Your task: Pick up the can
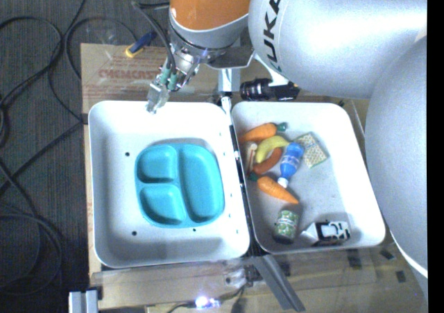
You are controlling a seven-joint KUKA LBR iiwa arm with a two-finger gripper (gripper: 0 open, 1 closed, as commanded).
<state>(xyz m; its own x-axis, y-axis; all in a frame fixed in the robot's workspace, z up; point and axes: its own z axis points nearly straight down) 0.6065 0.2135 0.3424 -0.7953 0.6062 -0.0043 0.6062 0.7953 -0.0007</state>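
We see the grey arm with its orange band reaching in from the right, and the large black letters "KUKA" read along its white housing (pixel 277 23). The two-finger jaws (pixel 155 100) hang over the far rim of the left shallow white bin (pixel 104 166), near its far left corner. We see nothing between them, and we cannot tell whether they are spread or closed.

The left bin holds a turquoise plastic tray with three compartments (pixel 182 183), lying flat near the middle.

The task's thing, a small green can with a dark printed label (pixel 286 225), lies in the right shallow white bin (pixel 361 166), near its front edge and well apart from the jaws. Its label is too small to read. Just beside it to the right sits a small black-and-white toy car (pixel 334 231).

Further back in the right bin we see two orange toy carrots (pixel 258 132) (pixel 277 189), a yellow toy banana (pixel 272 146), a clear plastic bottle with a blue label (pixel 291 159) and a small chequered packet (pixel 314 150). A brown board (pixel 118 72) on the bench behind the left bin carries faint red lettering that we cannot read.
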